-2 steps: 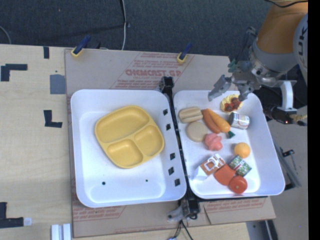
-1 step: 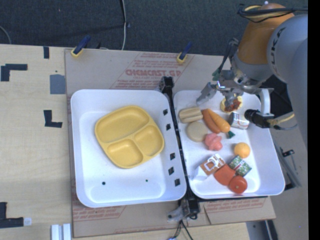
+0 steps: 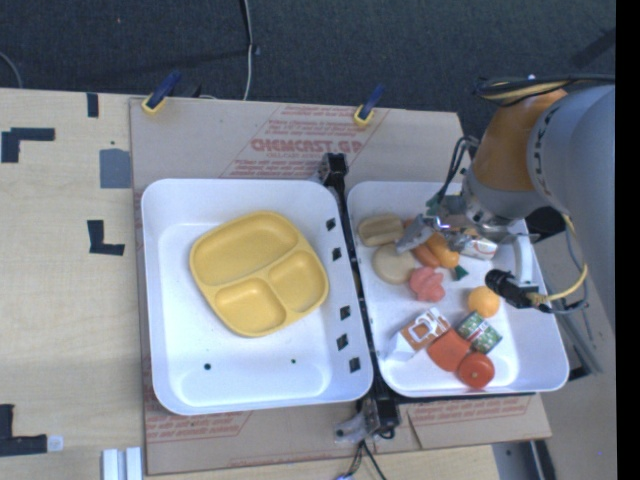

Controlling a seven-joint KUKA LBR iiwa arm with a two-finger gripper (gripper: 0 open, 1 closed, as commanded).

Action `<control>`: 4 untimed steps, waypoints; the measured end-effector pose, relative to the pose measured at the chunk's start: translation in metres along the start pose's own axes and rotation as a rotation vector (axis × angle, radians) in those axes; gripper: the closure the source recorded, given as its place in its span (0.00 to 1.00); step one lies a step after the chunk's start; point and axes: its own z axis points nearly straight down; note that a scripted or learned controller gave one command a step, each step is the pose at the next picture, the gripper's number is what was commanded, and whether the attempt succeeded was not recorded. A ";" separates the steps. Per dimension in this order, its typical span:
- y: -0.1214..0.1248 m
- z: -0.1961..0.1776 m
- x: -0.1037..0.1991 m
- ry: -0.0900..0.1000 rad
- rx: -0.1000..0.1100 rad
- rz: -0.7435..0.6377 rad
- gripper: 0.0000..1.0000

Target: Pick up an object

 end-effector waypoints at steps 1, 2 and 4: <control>0.027 0.016 0.055 0.001 0.001 -0.004 0.00; 0.041 0.017 0.045 0.003 0.005 -0.003 0.00; -0.005 -0.089 0.118 -0.004 0.002 -0.002 1.00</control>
